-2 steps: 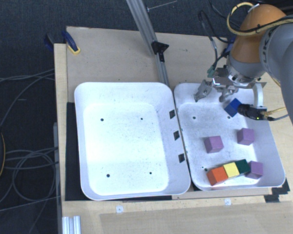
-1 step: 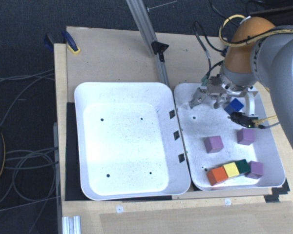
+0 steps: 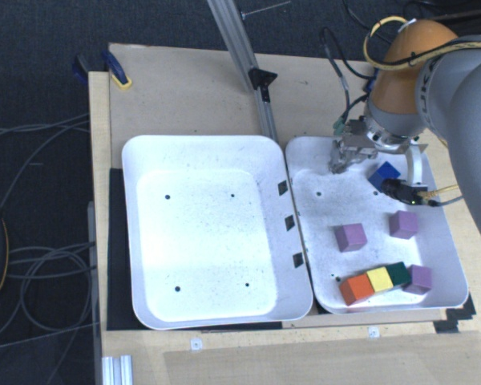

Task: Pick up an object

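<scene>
Camera view: the gripper (image 3: pixel 341 159) hangs over the far end of the right bin (image 3: pixel 321 215), close to the rim beside the left bin (image 3: pixel 200 231). Whether it is open or closed, and whether it has anything, I cannot tell; nothing shows beneath it but bare bin floor.

The candidates all lie in the right bin. A blue block (image 3: pixel 382 172) sits just right of the gripper, partly under the wrist. Two purple cubes (image 3: pixel 350 237) (image 3: pixel 403 224) lie near the middle, apart from each other. At the near end a row of orange (image 3: pixel 356 288), yellow (image 3: pixel 379 279) and green (image 3: pixel 398 273) blocks stands touching, with a third purple cube (image 3: pixel 421 278) just beside the green.

Judged from this, the main risk is closing on nothing: the gripper is over bare floor, so a straight descent would probably miss. Reaching for the blue block risks a fingertip landing on it and shoving it aside. The packed row leaves little room for fingers between neighbours. The bin wall nearby could also catch the gripper.
</scene>
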You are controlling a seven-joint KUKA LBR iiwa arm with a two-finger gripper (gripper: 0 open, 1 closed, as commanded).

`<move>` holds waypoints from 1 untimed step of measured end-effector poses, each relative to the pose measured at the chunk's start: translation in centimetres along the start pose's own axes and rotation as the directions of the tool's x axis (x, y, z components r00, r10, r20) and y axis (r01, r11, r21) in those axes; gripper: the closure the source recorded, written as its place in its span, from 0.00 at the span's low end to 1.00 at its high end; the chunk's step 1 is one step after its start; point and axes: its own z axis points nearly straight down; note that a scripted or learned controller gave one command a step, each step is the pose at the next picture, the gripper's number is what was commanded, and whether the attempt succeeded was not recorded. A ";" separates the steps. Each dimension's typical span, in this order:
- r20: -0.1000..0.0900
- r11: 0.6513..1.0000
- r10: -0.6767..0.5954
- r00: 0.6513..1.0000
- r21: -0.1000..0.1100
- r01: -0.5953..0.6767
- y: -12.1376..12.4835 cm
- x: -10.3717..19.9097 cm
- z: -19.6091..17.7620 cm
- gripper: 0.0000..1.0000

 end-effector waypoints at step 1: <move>0.001 1.000 -0.001 1.000 -0.005 0.001 0.2 1.1 -5.2 1.00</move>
